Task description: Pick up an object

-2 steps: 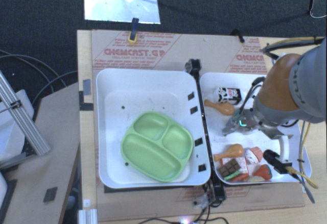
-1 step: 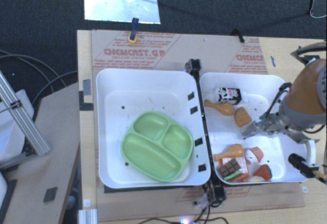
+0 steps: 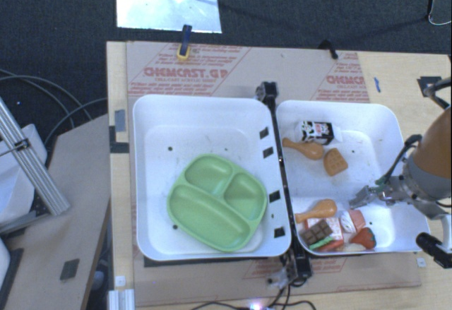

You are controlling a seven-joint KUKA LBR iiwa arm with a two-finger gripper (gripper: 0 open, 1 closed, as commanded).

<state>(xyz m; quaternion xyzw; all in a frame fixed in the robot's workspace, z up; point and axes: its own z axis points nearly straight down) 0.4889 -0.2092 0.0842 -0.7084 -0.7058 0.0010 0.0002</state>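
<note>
Right bin (image 3: 385, 118) as landmark. I see my hand (image 3: 367, 195) low inside it near its right wall, fingers spread apart, gripping nothing. Just below the hand lie the toy foods (image 3: 332, 229); a drumstick (image 3: 305, 149) and milk carton (image 3: 316, 131) sit toward the bin's far side. A green plate (image 3: 217, 201) lies left of it.

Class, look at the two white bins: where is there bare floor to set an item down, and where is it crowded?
Left bin: bare floor behind and left of the green tray. Right bin: a bare patch right of the milk carton and bread piece. Its near end is crowded with toy food, and the gripper is just above it.
</note>
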